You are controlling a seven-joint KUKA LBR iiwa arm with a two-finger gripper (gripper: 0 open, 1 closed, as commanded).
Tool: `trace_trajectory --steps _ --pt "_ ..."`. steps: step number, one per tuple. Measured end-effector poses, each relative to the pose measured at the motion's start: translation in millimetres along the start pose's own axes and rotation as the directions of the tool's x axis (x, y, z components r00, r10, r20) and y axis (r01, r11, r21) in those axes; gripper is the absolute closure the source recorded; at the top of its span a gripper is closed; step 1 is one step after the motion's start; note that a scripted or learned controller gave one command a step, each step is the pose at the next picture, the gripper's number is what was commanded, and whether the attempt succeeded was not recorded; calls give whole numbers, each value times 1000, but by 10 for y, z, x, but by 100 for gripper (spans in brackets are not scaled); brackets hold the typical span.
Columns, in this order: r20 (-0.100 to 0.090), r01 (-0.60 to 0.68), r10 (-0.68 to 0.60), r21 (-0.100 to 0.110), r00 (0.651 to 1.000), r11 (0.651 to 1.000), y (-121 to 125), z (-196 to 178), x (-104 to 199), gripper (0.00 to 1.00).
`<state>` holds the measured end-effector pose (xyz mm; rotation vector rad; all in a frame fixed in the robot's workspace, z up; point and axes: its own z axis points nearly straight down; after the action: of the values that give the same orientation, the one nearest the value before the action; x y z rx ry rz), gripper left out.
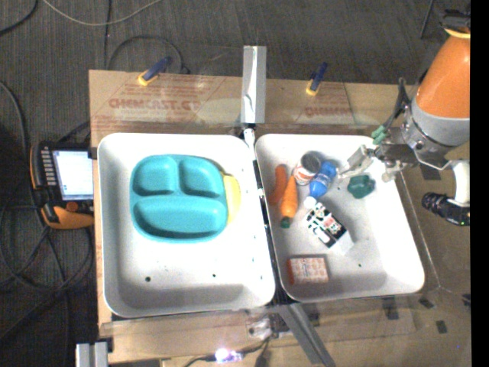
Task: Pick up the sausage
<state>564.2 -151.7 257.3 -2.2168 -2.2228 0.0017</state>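
Lying slim, smooth and reddish-brown, the sausage [280,182] rests untouched — pincer [370,161] grip unclear.

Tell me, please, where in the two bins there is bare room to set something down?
Left bin: a bare strip along the near wall, below the teal tray. Right bin: bare floor at the near-right corner, right of the small brown box. Crowded: its far half, around the sausage, carrot and blue bottle.

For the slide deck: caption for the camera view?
Gripper poised over right bin, sausage lying near its left wall; teal tray in left bin.
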Motion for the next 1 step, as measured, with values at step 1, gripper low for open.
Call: trace_trajectory --steps 1 --pt "-1 64 -64 -2 998 998 -173 1487 475 0"
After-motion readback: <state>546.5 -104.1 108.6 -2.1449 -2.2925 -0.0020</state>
